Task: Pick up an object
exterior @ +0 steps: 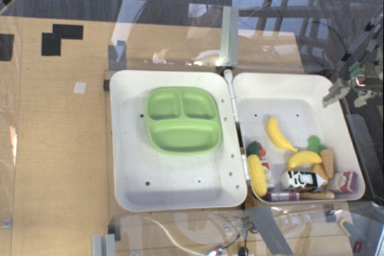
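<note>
Wooden desk (54,147), green divided plate (182,120) in left bin (129,189), bananas (279,133) right; hand (341,90) at right edge, grip state unclear.

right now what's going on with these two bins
A robot arm's tool sits at the far right edge of the right bin, above its rim, holding nothing visible. The toy food lies untouched in that bin's near half: two bananas, a corn cob, a carrot and small cartons. The left bin holds a green divided plate.
</note>
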You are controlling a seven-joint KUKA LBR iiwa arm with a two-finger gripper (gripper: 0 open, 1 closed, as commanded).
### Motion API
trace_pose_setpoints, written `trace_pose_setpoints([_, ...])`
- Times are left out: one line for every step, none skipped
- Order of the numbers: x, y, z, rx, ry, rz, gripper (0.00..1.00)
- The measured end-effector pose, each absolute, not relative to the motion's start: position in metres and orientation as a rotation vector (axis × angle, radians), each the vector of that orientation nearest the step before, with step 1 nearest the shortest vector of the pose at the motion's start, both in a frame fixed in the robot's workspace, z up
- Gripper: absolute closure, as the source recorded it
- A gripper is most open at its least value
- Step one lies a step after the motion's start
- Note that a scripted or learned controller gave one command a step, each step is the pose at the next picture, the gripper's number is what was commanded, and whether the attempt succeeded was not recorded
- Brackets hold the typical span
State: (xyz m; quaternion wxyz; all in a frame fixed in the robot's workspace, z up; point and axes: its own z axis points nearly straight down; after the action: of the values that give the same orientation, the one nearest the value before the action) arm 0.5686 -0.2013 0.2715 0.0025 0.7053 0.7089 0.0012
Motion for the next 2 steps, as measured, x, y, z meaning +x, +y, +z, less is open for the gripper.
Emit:
trace_pose_setpoints([0.5984, -0.1521, 0.1598, 2.267, 2.171, 0.004, 0.00])
trace_pose_setpoints([0.6001, -0.1536, 0.1565, 1.860, 2.525, 0.006, 0.00])
